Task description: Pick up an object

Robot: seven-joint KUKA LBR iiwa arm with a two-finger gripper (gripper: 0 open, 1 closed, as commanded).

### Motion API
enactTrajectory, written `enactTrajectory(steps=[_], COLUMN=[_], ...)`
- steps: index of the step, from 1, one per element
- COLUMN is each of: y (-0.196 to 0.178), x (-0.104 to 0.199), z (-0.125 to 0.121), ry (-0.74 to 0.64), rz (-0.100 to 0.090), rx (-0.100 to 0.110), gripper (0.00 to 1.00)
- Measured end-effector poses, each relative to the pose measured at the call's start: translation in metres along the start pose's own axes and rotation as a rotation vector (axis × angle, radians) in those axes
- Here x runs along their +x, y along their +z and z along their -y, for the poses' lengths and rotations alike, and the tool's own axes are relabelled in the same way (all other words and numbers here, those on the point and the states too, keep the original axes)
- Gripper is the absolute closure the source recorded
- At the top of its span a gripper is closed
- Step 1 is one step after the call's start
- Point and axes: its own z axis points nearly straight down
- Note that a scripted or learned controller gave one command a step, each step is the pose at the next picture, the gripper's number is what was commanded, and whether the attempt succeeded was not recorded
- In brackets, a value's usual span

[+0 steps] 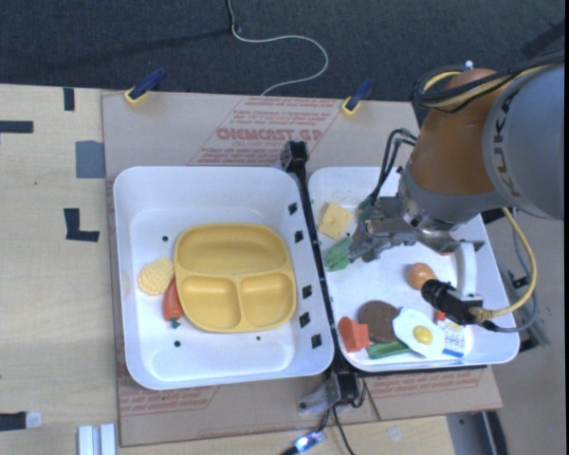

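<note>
A: Where is the gripper [360, 240] now?

B: Low in the right bin [501, 351], near the divider; the tips sit just beside a green toy piece [338, 255], with a yellow cheese wedge [335, 221] close above it; how far the pincer is open I cannot tell, the wrist hides it; nothing shows as held.

A: So which object would it take?

B: My guess is the green piece, being nearest; it looks like light moulded plastic, stiff and smooth, so likely to skid or pop out if pinched off-centre; a grip across its narrow middle seems safest.

A: And the rest?

B: An orange ball [419, 275], a brown disc [380, 318] and a fried egg [420, 332] lie further along the same bin; the ball would roll; the flat ones offer little edge; the left bin [133, 192] holds a yellow divided plate [235, 278].
</note>
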Motion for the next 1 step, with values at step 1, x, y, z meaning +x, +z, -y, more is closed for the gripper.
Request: enactTrajectory(steps=[1], y=[0.0007], x=[0.0391], z=[0.0312], ry=[-0.001], rz=[0.0], rx=[0.001], gripper=[1.0])
